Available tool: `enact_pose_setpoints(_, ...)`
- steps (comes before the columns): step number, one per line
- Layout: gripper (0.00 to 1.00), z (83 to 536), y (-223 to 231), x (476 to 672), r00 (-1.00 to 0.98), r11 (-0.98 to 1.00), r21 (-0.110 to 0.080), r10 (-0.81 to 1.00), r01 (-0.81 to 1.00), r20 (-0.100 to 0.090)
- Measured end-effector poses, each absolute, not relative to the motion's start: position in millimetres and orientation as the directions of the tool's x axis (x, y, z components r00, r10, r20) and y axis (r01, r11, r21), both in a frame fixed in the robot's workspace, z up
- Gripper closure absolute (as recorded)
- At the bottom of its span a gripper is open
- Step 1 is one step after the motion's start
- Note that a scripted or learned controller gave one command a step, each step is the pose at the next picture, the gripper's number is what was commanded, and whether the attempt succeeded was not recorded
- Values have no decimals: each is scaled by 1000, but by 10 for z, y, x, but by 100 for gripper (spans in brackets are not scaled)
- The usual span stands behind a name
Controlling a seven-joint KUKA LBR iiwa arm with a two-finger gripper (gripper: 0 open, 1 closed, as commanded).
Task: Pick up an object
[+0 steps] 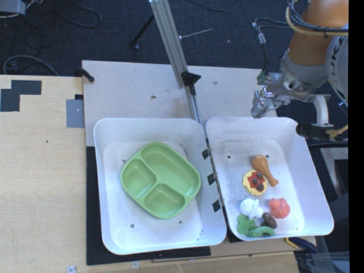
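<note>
1. Camera view: the metal gripper (pixel 263 104) hangs above the right bin's (pixel 310 158) far rim, pinching nothing; its finger spread cannot be told.
2. Glossy plastic toy drumstick (pixel 264 168) lies in that bin.
3. A smooth green divided plate (pixel 160 179) fills the left bin (pixel 108 152).

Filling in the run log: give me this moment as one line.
gripper: above right bin's far rim, holding nothing | toy food incl. drumstick: in right bin | green tray: in left bin
</note>
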State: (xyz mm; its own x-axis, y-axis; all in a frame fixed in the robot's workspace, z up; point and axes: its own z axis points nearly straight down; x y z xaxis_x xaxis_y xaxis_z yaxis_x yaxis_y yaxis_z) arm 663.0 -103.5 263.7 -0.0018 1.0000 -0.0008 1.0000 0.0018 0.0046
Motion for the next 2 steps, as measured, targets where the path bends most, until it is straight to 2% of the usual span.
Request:
enact_pose_setpoints(1, 100, 2677, -549, 6558, -4, 4, -2, 1000, 1000, 2)
enact_pose_setpoints(2, 100, 2506, 4, 6459, -4, 4, -5, 1000, 1000, 2)
